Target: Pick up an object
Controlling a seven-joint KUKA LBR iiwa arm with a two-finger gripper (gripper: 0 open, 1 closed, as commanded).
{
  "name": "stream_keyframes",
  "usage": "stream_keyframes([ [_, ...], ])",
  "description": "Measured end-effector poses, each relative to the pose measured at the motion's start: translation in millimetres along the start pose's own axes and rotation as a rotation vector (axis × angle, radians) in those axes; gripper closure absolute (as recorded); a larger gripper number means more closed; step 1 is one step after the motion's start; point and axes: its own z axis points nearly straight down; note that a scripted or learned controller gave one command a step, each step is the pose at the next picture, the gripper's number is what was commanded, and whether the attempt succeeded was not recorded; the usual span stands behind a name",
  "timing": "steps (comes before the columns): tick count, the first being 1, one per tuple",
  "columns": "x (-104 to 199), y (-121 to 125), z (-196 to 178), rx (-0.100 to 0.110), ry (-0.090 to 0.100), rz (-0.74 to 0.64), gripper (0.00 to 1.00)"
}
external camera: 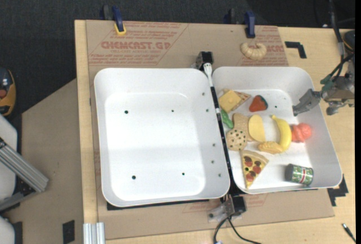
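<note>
Several toys crowd the right bin (316,84), so my pincer (307,103) waits at its rim (grip state unclear).

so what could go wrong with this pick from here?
1. The toys in the right bin are packed tight: banana, cookie, pizza slice and their neighbours touch or overlap, so a grasp may snag two or slip off.
2. The pincer sits at the bin's right rim, beside the toys, and could clip the rim on descent.
3. The green can lies on its side and may roll.
</note>
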Motion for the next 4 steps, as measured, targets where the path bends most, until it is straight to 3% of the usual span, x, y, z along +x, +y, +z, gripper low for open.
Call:
stream_keyframes([
  [1,-47.5,38.0,115.0,0.005,0.001,0.002,0.00],
  [2,-30.3,132.7,115.4,-0.008,-0.003,-0.006,0.00],
  [3,44.6,130.2,175.8,-0.005,-0.002,-0.005,0.00],
  [4,41.6,132.3,159.9,-0.013,-0.001,-0.002,1.00],
])
